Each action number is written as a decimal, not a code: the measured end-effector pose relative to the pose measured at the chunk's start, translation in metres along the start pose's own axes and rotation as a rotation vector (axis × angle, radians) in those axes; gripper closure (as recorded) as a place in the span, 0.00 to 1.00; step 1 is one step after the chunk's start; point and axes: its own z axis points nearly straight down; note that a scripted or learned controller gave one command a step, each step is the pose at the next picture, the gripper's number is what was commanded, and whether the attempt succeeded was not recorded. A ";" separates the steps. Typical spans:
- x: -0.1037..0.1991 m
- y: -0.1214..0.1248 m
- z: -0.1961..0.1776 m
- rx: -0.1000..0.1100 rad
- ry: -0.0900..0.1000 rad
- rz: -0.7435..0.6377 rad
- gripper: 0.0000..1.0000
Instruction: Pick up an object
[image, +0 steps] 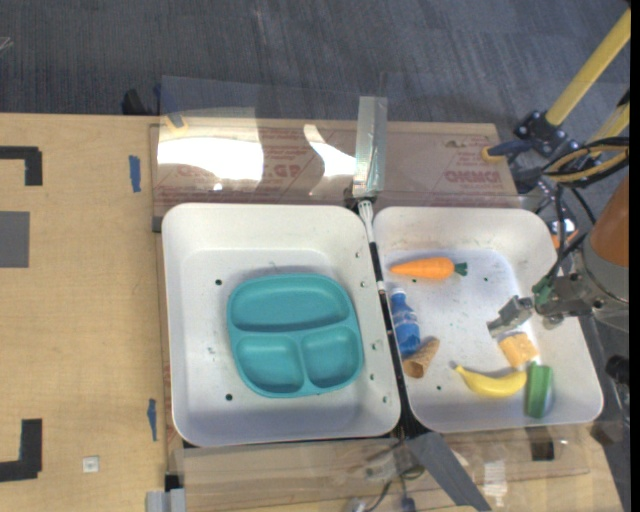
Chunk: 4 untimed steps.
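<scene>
Camera view: the arm (612, 255) is cut off at the right edge, and whether the gripper (520, 315) is released or clenched cannot be told at this size. It hangs over the right bin (572, 400). Directly under it lies a small orange-yellow block (519, 349), too small to identify, with a banana (490, 380) beside that and a green cylinder (538, 389) touching the banana's end. Farther left lie a carrot (428, 268), a blue bottle (404, 322) and an ice-cream cone (421, 356). The left bin (190, 250) holds a teal divided plate (294, 333).
</scene>
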 end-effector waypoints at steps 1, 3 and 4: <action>0.046 0.000 0.095 -0.011 -0.005 -0.074 0.00; 0.052 -0.013 -0.106 -0.011 -0.004 0.048 0.00; 0.053 -0.014 -0.102 -0.004 -0.002 0.048 0.00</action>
